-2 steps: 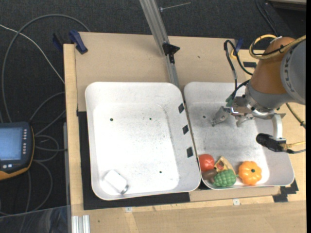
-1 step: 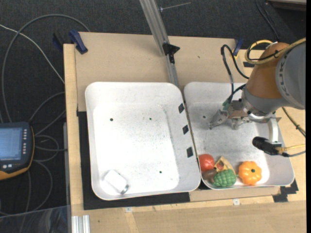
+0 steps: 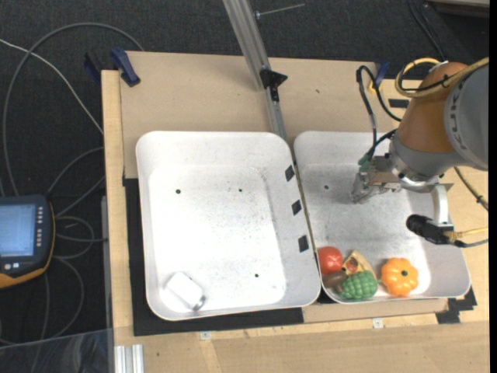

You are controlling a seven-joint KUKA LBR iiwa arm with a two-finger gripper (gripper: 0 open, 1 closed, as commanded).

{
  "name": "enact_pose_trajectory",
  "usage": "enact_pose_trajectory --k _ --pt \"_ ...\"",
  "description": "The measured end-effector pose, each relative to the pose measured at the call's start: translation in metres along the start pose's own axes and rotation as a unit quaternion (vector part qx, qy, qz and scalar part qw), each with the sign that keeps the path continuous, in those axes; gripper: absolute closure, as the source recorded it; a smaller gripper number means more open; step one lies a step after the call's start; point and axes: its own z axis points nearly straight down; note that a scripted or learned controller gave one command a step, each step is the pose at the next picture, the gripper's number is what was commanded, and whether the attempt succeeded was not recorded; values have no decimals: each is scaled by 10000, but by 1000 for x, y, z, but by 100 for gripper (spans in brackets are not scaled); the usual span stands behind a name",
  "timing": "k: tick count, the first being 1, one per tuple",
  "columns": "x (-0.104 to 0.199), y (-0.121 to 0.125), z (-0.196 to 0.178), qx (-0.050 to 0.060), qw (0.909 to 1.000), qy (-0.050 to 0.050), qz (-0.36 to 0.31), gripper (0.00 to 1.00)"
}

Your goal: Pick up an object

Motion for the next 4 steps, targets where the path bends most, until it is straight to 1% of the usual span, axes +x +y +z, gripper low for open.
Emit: enact_pose_trajectory --k 1,2,3,4 --pt "8 2 -61 -37 10000 -15 -10 100" --pt "15 11 -111 -36 10000 -15 -11 100" --pt "16 12 -150 -30 10000 -15 -10 100" --pt "68 1 -158 8 10000 6 -32 100"
